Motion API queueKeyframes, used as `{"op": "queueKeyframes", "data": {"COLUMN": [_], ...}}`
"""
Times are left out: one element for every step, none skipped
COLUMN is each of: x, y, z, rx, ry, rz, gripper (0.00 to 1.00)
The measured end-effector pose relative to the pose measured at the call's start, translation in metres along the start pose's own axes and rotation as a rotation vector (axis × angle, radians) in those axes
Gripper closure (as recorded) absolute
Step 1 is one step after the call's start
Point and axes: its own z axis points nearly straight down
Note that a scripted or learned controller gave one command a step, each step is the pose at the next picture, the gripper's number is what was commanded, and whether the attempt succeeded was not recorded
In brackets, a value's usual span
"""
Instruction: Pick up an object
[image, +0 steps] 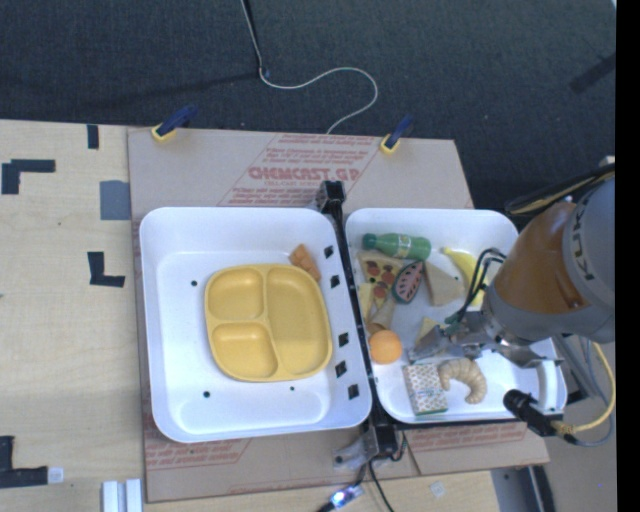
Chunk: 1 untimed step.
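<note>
My gripper (438, 341) hangs low in the right bin (500, 222), reaching in from the right under the arm's orange band. Just left of it lies an orange ball (386, 346). A tan croissant (463, 378) sits right below it, and a white and green speckled packet (426, 387) lies beside the croissant. Farther back are a green bottle (397, 244), a pizza slice (377, 277), a watermelon slice (408, 281), a pale wedge (443, 285) and a banana (462, 264). Nothing shows as lifted.
The left bin (175, 400) holds a yellow divided plate (267, 322) and a small orange-brown piece (306, 262) at its far right. A black divider rail (347, 300) runs between the bins. The arm's body (545, 275) covers the right bin's right side.
</note>
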Motion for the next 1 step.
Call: {"op": "queueKeyframes", "data": {"x": [-0.0005], "y": [0.0001], "z": [-0.0110], "rx": [-0.002], "ry": [-0.002], "rz": [0.001], "gripper": [1.00]}}
